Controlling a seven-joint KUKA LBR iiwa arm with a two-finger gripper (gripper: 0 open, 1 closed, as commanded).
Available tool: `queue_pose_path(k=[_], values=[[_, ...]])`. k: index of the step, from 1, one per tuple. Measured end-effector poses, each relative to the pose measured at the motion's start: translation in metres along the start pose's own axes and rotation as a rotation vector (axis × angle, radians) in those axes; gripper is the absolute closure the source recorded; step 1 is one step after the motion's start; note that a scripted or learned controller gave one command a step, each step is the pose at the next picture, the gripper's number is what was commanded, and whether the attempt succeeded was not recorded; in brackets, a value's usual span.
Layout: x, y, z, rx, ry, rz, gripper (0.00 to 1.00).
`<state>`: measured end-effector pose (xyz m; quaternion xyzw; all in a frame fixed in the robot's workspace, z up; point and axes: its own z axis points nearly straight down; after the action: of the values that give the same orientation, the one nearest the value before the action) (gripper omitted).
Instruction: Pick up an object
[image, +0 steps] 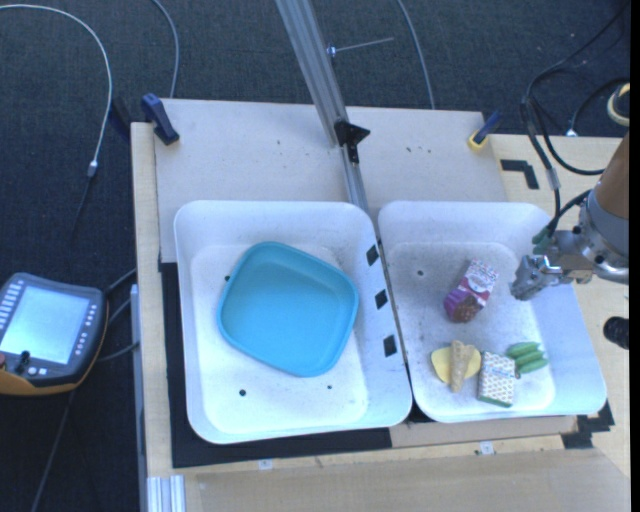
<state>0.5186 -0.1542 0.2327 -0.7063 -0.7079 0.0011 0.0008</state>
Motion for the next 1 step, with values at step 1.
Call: queue_pose_path(k=[1], values=[[0.0496, 0.0126, -0.0079, 0.001, 0.001, -0.004, 1.0]])
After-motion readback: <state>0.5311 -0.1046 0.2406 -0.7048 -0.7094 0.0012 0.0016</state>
